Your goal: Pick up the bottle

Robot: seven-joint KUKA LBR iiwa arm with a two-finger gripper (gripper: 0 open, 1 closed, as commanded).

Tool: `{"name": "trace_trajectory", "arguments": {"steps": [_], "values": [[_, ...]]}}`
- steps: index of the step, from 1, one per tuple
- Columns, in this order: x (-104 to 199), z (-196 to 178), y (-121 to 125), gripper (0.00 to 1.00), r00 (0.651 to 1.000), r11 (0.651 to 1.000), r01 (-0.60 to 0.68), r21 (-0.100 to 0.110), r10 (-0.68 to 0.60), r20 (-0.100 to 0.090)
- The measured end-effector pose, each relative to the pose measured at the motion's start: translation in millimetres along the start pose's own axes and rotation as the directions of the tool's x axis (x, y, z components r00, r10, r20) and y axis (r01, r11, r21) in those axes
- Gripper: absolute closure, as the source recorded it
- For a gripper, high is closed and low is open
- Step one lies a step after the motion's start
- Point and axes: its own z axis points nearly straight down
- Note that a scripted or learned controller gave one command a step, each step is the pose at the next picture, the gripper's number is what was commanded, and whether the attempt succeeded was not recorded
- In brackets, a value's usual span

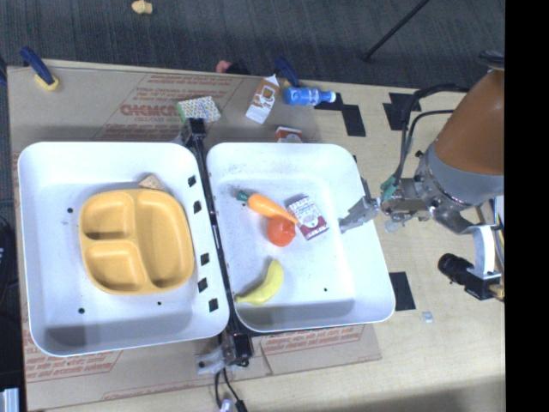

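Bottle: blue, lay on its side on the bench, outside both bins, just behind the far rim of the bin on the view's right. Touched nothing. Was beside a small white and brown carton, which stood a little to its left on the cardboard sheet. Further left on the same sheet, a small green patterned packet.

Gripper: reached in from the right, hung over the right rim of that bin, well apart from the bottle and nearer to the camera than it. Held nothing that could be seen. Jaws: too small and grey against the white to tell if apart or together.

Inside the same bin: a carrot, a round orange-red piece touching the carrot's end, a small red packet just beside both, and a banana near the front wall, apart from the others.

In the other bin: a yellow tray with three compartments, lying flat, with something small and brownish showing at its far edge.

On the bench near the arm: several black tape marks.
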Motion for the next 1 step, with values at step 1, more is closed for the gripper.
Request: {"name": "trace_trajectory", "arguments": {"steps": [1], "values": [[0.3,-10.2,0.3,1.00,1.000,1.000,0.005,0.002,-0.005,-0.001]]}}
